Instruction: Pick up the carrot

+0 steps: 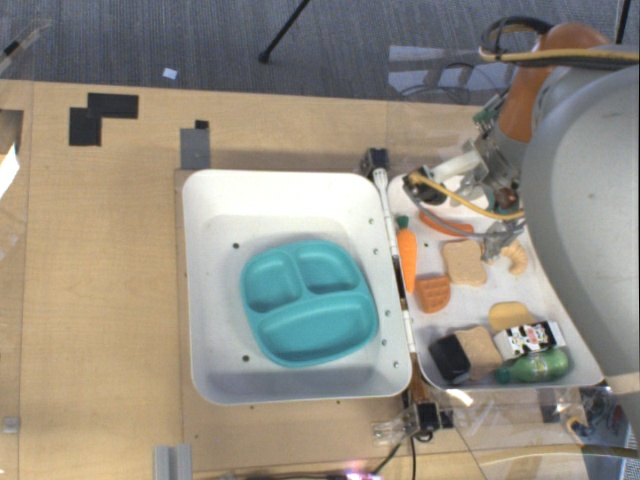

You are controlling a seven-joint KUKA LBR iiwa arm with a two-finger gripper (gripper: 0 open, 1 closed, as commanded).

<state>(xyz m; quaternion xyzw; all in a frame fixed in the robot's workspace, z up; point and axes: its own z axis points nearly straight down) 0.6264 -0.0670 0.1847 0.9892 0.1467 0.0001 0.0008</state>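
The carrot [407,261] is a small orange one with a green top. It lies along the left wall of the right bin [425,373], pointing toward the front. My gripper [500,235] hangs over the back right part of that bin, just above a tan bread slice [465,264]. It is to the right of the carrot, apart from it. Nothing of the carrot is at the gripper.
The left bin [215,268] holds a teal divided plate [308,303]. Around the carrot lie an orange block [433,293], a red strip [446,224], a pale curled piece [515,258], a yellow piece [510,314], a black item [450,358], a small box [528,338] and a green vegetable [535,367].
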